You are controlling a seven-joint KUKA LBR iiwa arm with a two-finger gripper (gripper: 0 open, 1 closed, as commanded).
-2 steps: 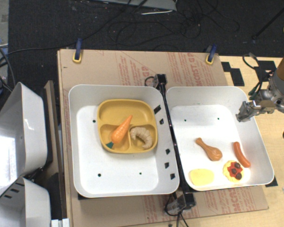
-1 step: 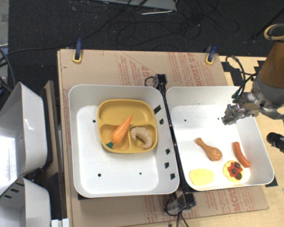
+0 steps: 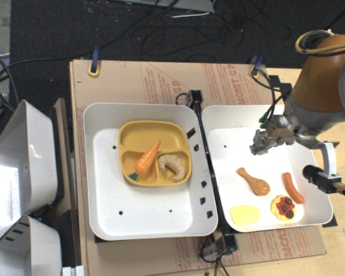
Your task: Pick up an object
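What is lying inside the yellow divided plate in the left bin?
The yellow divided plastic plate holds an orange toy carrot and a pale beige toy shrimp. The carrot's green end partly hides the plate floor beneath.

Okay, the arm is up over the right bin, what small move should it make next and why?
Probably shift the gripper a bit toward the front of the right bin and lower it over the drumstick. The gripper hangs over bare bin floor, and the drumstick looks like the nearest item, lying apart from the sausage, so it seems the easiest pick.
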